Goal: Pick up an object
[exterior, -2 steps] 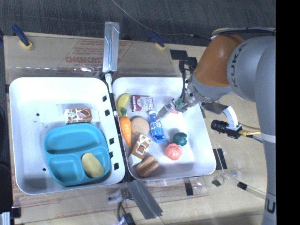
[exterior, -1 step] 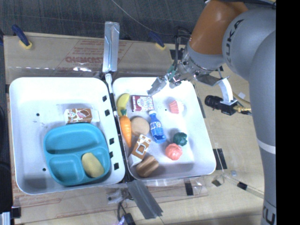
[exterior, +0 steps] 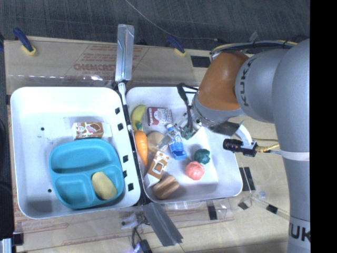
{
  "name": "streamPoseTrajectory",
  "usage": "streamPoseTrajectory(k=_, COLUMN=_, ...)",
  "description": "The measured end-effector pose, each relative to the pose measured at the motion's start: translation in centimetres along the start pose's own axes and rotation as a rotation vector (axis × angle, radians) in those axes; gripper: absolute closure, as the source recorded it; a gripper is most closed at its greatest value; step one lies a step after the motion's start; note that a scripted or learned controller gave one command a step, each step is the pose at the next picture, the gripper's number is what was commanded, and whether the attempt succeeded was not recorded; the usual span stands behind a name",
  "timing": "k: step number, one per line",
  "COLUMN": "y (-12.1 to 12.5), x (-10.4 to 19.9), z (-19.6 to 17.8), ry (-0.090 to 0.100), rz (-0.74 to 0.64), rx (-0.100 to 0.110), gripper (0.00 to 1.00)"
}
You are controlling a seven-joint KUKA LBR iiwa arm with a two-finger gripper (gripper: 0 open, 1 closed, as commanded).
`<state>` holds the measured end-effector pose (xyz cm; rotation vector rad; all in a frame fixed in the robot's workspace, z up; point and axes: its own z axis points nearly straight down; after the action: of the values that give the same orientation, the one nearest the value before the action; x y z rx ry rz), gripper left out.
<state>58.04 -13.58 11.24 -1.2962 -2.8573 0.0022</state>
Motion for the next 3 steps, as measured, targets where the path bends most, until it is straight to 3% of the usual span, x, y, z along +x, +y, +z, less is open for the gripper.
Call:
streamPoseTrajectory(k=1, y=-0.63, x=-2.79, z=0.49, ry=0.002, rz=0.282, rx=0.002, gripper=0.0)
streamPoseTrajectory(k=2, y=-0.64, x=-2.73, z=-0.21, ry=0.006, rz=0.278, rx=0.006, gripper=1.0)
streamPoseTrajectory(k=3, y=-0.64, x=-2.72, z=-0.19, ry=0.006, rz=0.278, rx=0.006, gripper=0.0)
